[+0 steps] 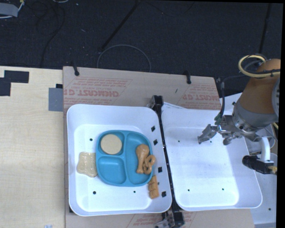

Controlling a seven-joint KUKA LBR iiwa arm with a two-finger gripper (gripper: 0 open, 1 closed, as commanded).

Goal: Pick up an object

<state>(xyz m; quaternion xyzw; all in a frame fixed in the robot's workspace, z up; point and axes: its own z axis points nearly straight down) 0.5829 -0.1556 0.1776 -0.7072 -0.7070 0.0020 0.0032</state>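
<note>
My gripper (217, 136) hangs over the upper right part of the right bin (209, 202). Its fingers are spread open with nothing between them. The objects all lie in the left bin (81, 118), well to the gripper's left. There a blue divided plate (113, 173) holds a round tan disc (110, 143) and a brown twisted piece (144, 159). A pale bread-like slice (87, 164) rests against the plate's left edge. Just off the plate's lower right corner lies a small brown piece (153, 187).
A black divider (162, 154) runs between the two bins. Under them lies a sheet of cardboard (134, 90), with a wooden bench top (24, 154) to the left. A black fitting with a yellow tip (259, 163) juts in at the right bin's right rim.
</note>
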